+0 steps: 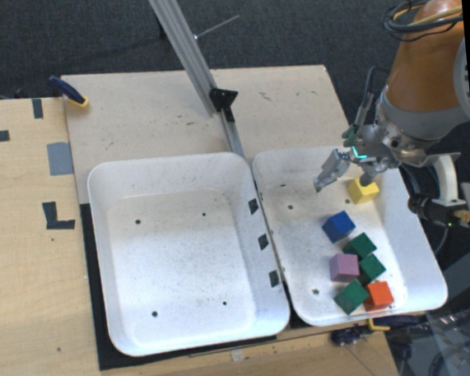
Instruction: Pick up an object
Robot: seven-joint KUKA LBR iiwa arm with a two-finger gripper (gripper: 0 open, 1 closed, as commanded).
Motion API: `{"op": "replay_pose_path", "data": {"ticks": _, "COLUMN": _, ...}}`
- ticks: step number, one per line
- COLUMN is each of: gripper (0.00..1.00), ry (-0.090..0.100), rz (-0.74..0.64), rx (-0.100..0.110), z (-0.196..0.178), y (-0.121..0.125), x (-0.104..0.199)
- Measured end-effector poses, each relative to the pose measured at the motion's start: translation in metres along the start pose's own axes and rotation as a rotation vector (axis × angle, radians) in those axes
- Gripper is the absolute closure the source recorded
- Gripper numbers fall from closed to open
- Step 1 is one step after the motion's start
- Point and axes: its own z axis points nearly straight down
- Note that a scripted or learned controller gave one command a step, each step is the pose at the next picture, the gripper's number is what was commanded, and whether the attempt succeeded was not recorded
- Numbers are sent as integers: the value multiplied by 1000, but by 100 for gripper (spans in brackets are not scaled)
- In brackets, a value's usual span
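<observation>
From where I stand, nothing has been lifted yet. The gripper (351, 169) hangs over the far part of the right bin (296, 177), its fingers spread apart with bare white bin floor showing between them — released, gripping nothing. One finger angles down to the left; the other sits closer to the yellow block (362, 189), which lies just beside the gripper, toward the bin's right wall.

The rest of the blocks are all resting on the bin floor, nearer to me: a blue block (338, 226) a little below the yellow one, then a tight cluster — a purple block (344, 266), a dark green block (360, 245) and another green one (371, 267) touching or nearly so, a third green block (352, 296) and an orange block (380, 294) at the near rim. The left bin (175, 255) holds no blocks.

So, as I judge it, the whole pick is still ahead: settle over one block, close on it, raise it clear. The yellow one looks the likeliest target, being closest and standing apart from the others.
</observation>
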Motion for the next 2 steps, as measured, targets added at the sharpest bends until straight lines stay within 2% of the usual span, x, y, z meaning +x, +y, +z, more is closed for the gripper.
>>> {"op": "replay_pose_path", "data": {"ticks": 1, "gripper": 0, "ry": -1, "rz": -1, "rx": -4, "z": -2, "y": 1, "x": 0}}
{"op": "replay_pose_path", "data": {"ticks": 2, "gripper": 0, "ry": 0, "rz": 0, "rx": 3, "z": 62, "y": 3, "x": 2}}
